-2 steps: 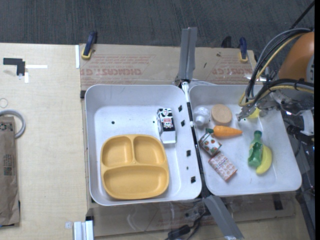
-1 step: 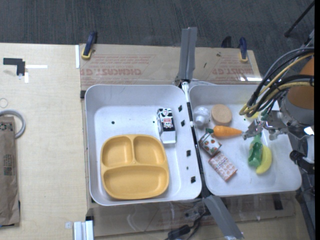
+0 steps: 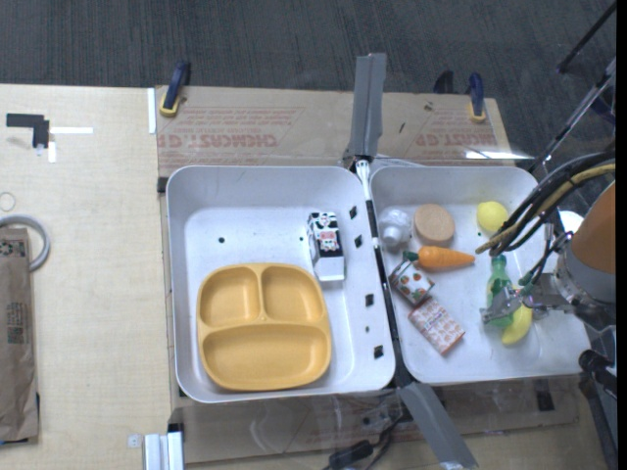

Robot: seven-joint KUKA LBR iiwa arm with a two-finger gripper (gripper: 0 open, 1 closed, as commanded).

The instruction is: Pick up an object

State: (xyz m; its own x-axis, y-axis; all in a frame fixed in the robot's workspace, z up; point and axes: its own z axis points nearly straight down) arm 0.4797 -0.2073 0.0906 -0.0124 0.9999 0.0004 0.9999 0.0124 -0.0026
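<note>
tray [image 3: 263,335] in left bin [image 3: 186,262]; carrot [image 3: 446,258], perhaps a bottle [image 3: 499,280], in right bin [image 3: 460,365]

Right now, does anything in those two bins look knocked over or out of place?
Mostly no. The small milk carton in the left bin seems to lie on its side beside the yellow tray. The right bin's items are simply scattered.
</note>
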